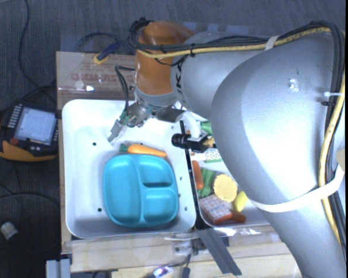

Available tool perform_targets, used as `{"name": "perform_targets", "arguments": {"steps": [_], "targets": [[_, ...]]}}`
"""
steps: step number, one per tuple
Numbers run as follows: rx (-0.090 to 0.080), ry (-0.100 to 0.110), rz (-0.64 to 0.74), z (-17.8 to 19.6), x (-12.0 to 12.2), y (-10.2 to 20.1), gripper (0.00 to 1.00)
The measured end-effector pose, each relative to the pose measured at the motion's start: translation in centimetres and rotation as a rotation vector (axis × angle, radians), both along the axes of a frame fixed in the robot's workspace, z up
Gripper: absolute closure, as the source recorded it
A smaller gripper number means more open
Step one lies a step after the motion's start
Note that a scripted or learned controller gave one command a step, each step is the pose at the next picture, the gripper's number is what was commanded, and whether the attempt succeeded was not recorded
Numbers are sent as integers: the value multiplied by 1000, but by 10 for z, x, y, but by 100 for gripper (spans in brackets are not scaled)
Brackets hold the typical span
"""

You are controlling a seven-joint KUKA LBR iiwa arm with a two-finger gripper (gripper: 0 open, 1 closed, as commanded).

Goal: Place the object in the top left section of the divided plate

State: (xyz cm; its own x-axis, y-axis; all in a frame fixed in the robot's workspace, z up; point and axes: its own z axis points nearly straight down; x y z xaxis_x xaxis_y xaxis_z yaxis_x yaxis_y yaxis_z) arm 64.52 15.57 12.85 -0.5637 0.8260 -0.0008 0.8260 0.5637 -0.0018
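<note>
Carrot [146,150], seemingly a light, stiff, smooth plastic toy, lies against the blue divided plate's [140,191] upper rim, best pinched mid-length across its width; the gripper's [117,130] grip state cannot be told.

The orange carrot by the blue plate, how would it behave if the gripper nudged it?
The carrot looks rounded and tapered, so it would probably roll or pivot. Its smooth, toy-like surface suggests stiff and light. Lying against the divided plate rim, it may slide along it.

At nine o'clock we note a handheld control pendant [28,131] on the dark carpet [23,213]; at four o'clock, assorted toy foods [220,193] crowd the right bin [204,220].
</note>
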Motion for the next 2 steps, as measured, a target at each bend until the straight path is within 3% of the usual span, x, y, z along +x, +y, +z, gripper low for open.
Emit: {"name": "perform_targets", "arguments": {"steps": [2], "targets": [[0, 0, 0, 0, 0, 0, 0]]}}
